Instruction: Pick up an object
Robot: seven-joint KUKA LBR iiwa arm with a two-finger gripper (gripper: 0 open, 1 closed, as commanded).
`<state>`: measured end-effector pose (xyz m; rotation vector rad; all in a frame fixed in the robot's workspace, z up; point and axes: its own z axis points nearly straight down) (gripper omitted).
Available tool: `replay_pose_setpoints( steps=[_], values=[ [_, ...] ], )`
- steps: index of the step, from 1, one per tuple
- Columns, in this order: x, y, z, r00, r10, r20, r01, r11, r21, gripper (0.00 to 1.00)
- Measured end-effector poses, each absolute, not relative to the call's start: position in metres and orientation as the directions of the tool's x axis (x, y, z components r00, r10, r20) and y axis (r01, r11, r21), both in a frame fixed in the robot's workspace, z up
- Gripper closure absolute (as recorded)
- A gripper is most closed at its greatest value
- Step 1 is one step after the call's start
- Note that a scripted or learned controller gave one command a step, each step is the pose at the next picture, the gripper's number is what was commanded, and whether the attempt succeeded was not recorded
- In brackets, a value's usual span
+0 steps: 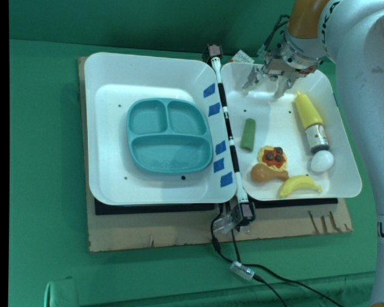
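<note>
From my remote station I see a teal divided plate [169,135] in the left bin [109,82], and in the right bin [345,178] a green pickle [248,134], pizza slice [272,157], drumstick [266,173], banana [299,185], egg [320,161] and mustard bottle [310,119], with the jaws [265,86] apart and empty above the bin's far end.

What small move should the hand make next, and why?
Probably shift toward the camera and lower over the yellow bottle. The hand hangs open at the far end of the right bin with nothing between its fingers, and the bottle is the nearest item, lying apart from the green piece.
</note>
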<state>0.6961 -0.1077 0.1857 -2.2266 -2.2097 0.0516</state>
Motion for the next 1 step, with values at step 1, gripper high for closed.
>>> replay_pose_setpoints(
  steps=[1],
  values=[
    [0.6961, -0.1075, 0.1857, 0.008, 1.000, -0.021, 1.000, -0.008, -0.026, 0.00]
  ],
)
